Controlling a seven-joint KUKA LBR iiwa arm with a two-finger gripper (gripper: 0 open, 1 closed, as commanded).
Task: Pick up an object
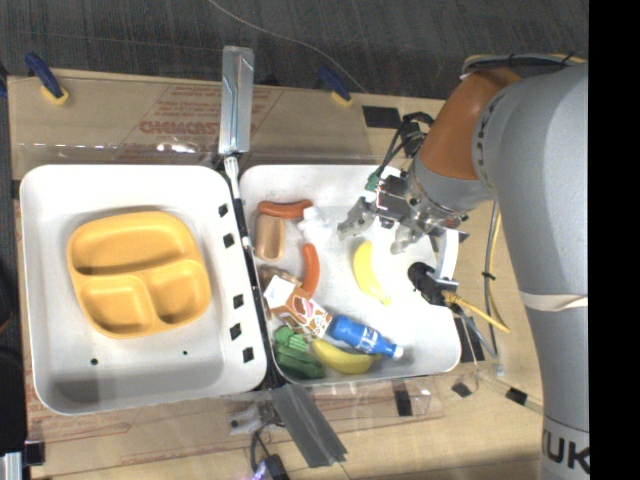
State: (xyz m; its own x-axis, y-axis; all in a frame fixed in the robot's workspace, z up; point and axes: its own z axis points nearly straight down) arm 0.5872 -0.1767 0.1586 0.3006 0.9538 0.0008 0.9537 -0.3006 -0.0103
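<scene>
Camera view gives us two shallow white plastic bins side by side. The left bin (40, 268) has a yellow compartment tray (140, 271), smooth and rounded. The right bin (440, 353) is the busy one: a small yellow banana (371, 272) near the middle, a glossy hot dog (285, 209), a tan bun-shaped piece (268, 235), an orange sausage (310, 267), a printed carton (297, 306), a blue bottle (364, 338), a second banana (341, 357) and something green and ridged (297, 354). The gripper (382, 225) hangs just above the small banana, metal fingers spread apart with nothing between them.
</scene>
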